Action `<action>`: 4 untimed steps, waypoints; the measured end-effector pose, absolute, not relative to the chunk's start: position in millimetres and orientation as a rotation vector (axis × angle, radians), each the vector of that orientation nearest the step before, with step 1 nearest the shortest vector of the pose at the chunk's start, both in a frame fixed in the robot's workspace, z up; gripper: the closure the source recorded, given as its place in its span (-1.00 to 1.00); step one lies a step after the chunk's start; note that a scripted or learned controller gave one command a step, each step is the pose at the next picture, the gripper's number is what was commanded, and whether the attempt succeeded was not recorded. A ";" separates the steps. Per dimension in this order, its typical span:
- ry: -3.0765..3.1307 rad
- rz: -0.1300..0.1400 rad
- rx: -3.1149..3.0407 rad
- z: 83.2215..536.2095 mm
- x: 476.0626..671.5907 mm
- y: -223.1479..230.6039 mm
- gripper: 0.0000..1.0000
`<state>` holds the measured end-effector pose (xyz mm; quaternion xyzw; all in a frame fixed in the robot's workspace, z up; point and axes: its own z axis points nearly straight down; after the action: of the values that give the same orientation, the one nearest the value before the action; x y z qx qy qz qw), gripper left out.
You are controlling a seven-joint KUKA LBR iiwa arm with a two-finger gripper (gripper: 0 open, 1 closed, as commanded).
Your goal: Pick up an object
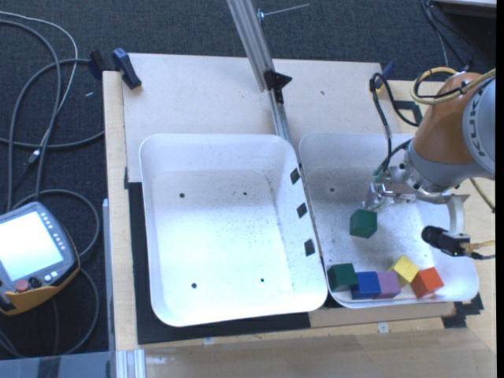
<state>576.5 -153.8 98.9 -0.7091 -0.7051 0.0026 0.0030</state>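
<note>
Status of task: grasp apparently made, lift under way or just begun, as a judgement. Arm (453,136), grey with orange band, enters from the right and hangs over the right-hand bin (331,160). Hand (376,201) sits at the arm's lower left end, over the middle of that bin. Dark green cube (363,224) lies directly beneath the fingertips, tilted on a corner rather than flat, which suggests it is off the bin floor. Contact between fingers and cube is too small to confirm; hand state cannot be told.

Other stock, right bin, front edge, in a row from left: green cube (342,276), blue cube (366,284), purple cube (389,283), yellow cube (405,269), orange cube (428,281); neighbours touching or just beside each other, all well apart from the hand. Left bin (157,164): white, speckled. Both bins rest on the surface (197,93).

Remaining: a clear rise of the dark green cube, held, above the bin.
</note>
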 end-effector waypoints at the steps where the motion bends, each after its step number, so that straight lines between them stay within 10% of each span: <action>1: -2.218 0.002 -2.219 99.6 546.1 -145.8 1.00; 2: -2.220 -0.001 -2.221 99.6 547.3 -145.7 -1.00; 4: -2.220 -0.001 -2.221 99.4 518.5 -120.8 -1.00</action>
<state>518.5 -120.8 99.4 -0.7072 -0.7070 -0.0003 0.0008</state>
